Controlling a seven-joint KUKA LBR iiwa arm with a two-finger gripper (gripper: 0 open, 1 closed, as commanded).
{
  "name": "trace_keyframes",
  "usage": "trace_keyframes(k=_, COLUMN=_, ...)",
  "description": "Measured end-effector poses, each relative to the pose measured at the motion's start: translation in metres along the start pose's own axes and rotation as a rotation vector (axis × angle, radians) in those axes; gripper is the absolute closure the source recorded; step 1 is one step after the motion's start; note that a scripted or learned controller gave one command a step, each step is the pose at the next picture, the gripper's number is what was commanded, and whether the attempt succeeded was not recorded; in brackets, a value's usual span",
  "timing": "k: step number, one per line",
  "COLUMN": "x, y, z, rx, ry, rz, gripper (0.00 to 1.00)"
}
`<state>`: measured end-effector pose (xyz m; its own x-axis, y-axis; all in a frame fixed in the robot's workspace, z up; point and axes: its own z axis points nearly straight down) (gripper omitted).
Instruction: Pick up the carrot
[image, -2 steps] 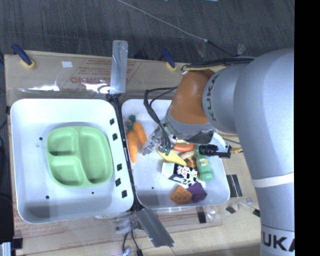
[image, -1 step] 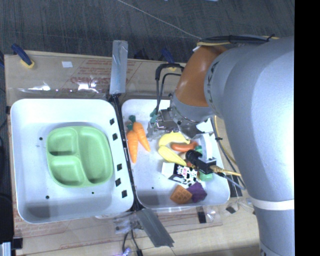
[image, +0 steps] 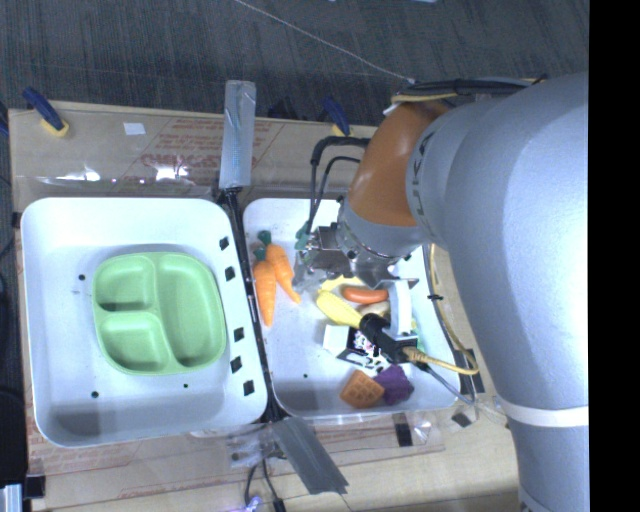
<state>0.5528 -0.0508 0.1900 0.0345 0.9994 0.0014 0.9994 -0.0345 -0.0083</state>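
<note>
Two orange plastic carrots with green tops (image: 270, 275) were seen lying side by side against the left wall of the right-hand white bin (image: 300, 395), at about nine o'clock from the gripper (image: 325, 255), which hung just beside them. Whether the gripper was open or closed could not be told, and nothing was seen held in it. It was judged that the step would be done best if the gripper were shifted over one carrot and closed across its narrow body.
</note>
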Motion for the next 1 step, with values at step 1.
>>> trace_keyframes(k=1, x=0.0331, y=-0.0041, z=-0.0058, rx=-0.003, ry=-0.001, rz=0.101, gripper=1.0)
